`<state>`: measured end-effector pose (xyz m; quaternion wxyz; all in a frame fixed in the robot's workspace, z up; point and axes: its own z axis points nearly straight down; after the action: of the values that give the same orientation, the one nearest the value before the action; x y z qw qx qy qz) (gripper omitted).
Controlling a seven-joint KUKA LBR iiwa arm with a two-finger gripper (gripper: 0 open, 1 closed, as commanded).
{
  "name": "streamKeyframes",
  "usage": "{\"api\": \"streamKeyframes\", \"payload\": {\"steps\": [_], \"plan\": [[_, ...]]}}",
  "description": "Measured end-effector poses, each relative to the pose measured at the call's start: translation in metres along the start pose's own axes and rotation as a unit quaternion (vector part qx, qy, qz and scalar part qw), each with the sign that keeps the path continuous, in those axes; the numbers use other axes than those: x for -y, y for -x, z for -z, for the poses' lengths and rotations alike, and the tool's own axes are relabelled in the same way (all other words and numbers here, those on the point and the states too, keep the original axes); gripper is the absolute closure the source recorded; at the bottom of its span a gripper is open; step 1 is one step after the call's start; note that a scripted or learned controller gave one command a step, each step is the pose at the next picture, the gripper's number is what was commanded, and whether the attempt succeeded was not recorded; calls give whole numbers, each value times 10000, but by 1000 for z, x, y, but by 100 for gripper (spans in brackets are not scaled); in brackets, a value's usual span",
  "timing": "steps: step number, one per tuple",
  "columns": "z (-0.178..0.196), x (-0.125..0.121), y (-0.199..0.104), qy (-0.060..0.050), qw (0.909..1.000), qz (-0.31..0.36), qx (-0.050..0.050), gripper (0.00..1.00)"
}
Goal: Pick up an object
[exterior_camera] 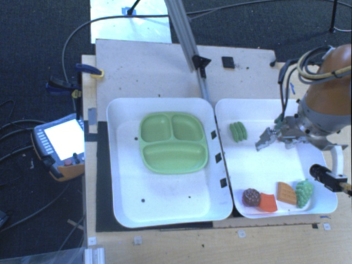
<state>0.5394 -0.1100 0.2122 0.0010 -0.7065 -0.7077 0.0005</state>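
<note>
My gripper [264,139] hangs over the middle of the right bin [324,207], reaching in from the right under the grey and orange wrist. A green pea pod [238,131] lies just to its left, apart from it. Along the bin's front edge sit a brown round piece [251,197], a red-orange block [268,203], an orange cracker-like piece [286,193] and a green broccoli piece [303,193]. I see nothing held by the gripper.
The left bin [126,202] holds a green divided plate [173,143] in its back half. A metal pole [184,29] slants over the bench behind the bins. Black clips [219,157] sit on the rim between the two bins.
</note>
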Motion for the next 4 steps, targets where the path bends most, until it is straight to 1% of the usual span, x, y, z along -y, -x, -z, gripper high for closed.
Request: {"api": "streamKeyframes", "payload": {"steps": [1, 2, 3, 4], "plan": [[-59, 8, -2, -13, 10000, -3, -2, 0], [-103, 14, -4, -6, 10000, -4, -3, 0], [-90, 13, -4, 17, 10000, -3, 3, 100], [-46, 8, -2, 39, 10000, 11, 9, 100]]}}
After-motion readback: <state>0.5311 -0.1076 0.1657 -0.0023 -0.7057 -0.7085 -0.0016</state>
